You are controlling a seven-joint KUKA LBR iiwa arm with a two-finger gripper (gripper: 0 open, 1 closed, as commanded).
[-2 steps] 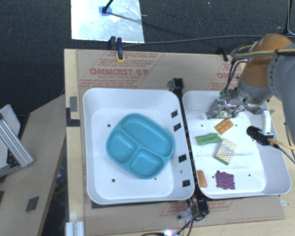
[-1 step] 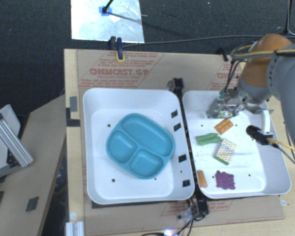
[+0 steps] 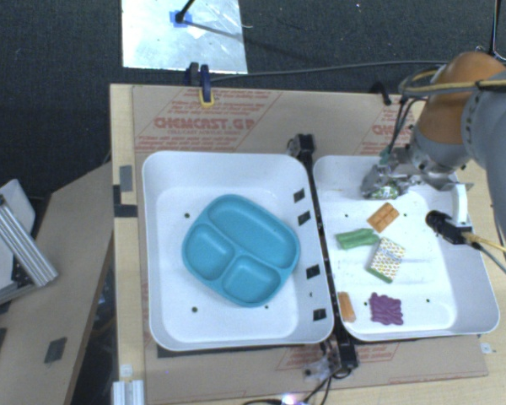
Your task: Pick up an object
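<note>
1. Gripper point(image 3: 385, 184) low in the far part of the right bin point(image 3: 464, 298), just above the floor. State: cannot tell if open or closed, too blurred. Nothing visibly held.
2. Nearest item: orange ridged block point(image 3: 383, 217), just in front of the gripper, apart from it. Likely target. Looks like stiff, light toy plastic. The ridges should give grip; take it across the short sides.
3. Next out: green piece point(image 3: 357, 239), lying flat, near the orange ridged block but not touching it. Looks light, maybe slightly soft. Low profile, so it needs a pinch close to the floor.
4. Patterned block point(image 3: 387, 260), just beside the green piece, toward the near side. Looks light and possibly squashy, the chunkiest item, so an easy grab across its width.
5. Purple clump point(image 3: 386, 309), near the front of the bin, well apart from the gripper. Bumpy surface, probably rubbery; the grasp may slip off the lumps.
6. Small orange piece point(image 3: 347, 305), against the bin's left wall. The wall crowds the approach, so it is the worst pick.
7. Left bin point(image 3: 169, 192) holds a blue divided plate point(image 3: 240, 249): wide, rigid, smooth. Only the rim is graspable.
8. Task status, my call: not yet picked.
</note>
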